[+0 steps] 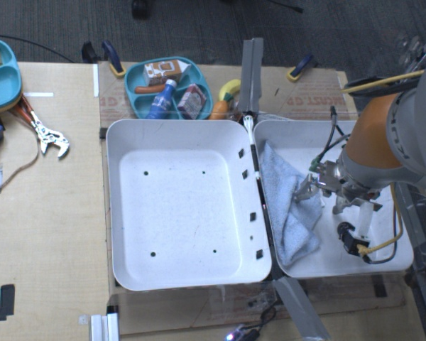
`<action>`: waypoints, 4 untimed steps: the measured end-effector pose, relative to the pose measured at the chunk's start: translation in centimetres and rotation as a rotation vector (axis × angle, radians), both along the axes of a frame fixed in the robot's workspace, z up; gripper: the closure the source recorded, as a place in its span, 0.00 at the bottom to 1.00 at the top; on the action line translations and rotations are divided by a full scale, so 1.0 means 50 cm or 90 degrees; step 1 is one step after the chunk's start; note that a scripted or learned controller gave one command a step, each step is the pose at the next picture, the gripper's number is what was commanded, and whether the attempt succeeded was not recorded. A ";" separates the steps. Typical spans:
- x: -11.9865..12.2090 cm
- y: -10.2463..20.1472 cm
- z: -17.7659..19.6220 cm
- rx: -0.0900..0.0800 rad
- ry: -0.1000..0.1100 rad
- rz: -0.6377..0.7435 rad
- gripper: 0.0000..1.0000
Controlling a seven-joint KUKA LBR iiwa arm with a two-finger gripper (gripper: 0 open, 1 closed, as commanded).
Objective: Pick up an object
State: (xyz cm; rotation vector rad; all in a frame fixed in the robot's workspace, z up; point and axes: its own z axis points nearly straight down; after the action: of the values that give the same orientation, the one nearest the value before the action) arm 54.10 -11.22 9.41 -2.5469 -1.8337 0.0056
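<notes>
Cloth: pale blue-grey crumpled fabric cloth (287,201) lies in the right-hand shallow white plastic bin (383,265), bunched against that bin's left wall and running from its upper left corner toward the lower middle. Tool (307,189) sits at the cloth's right edge, roughly mid-length, apparently touching or pressed into the folds. Cannot tell whether it is spread, closed, or has any fabric caught; the wrist hardware and cables hide that part.

Progress, as a judgement: approach done, tool down at the object. Cloth looks flat on the bin floor, nothing raised. Grasp unconfirmed; lift remains.

Left-hand shallow white plastic bin (181,208) sits just beside the right one, touching along the shared edge.

Worktop (50,226) is light wood or board. At its back, a teal divided plastic tray (168,85) of small items, a yellow banana-like toy just beside it. Far left: silver adjustable wrench (48,139). Dark carpet beyond.
</notes>
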 end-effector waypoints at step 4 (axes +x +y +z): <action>-0.019 -0.220 0.128 0.000 -0.002 0.134 0.00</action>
State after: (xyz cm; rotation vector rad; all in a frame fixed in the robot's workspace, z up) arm 53.14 -22.20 15.80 -2.3423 -2.0931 0.0014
